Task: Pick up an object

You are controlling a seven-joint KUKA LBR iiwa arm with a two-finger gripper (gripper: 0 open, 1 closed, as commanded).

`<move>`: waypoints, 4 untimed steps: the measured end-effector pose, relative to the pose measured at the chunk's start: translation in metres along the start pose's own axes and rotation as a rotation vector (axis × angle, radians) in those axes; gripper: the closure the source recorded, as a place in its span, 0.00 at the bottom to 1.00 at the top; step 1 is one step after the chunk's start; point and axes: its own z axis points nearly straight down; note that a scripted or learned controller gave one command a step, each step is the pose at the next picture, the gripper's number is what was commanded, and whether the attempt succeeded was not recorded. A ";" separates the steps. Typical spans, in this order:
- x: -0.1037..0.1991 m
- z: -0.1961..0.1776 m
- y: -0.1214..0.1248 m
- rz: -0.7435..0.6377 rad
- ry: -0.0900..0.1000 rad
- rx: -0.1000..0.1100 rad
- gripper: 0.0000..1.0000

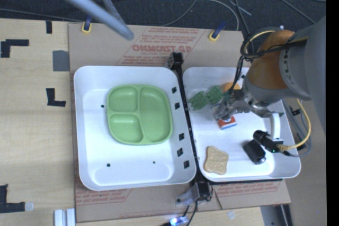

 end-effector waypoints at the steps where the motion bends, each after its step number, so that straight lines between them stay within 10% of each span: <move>1: 0.002 -0.063 0.001 0.000 0.004 0.008 1.00; 2: 0.007 -0.124 0.008 0.000 0.004 0.007 1.00; 4: 0.055 -0.126 0.000 -0.003 0.006 0.015 1.00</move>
